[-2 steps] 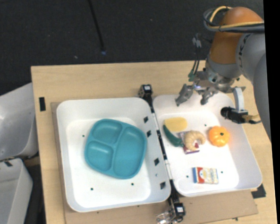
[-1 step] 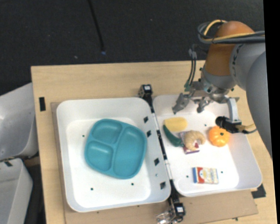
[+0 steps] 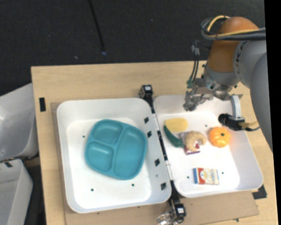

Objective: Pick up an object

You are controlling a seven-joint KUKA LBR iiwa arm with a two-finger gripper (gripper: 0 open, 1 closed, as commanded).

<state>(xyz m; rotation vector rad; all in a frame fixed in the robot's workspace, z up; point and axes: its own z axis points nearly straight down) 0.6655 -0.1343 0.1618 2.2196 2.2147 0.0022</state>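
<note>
Grey arm w/ orange band, reaching in from right — tool (image 3: 193, 101) pointing down

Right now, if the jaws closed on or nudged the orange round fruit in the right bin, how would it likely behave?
The orange fruit looks round and smooth, so a nudge would probably roll it across the right bin. Its curved sides may slip from an off-centre pinch. It looks rigid, likely keeping its shape.

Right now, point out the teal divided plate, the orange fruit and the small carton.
teal divided plate (image 3: 116, 148): camera view, central ridge.
orange fruit (image 3: 219, 137): camera view, middle of its skin.
small carton (image 3: 205, 176): camera view, printed top face.
</note>
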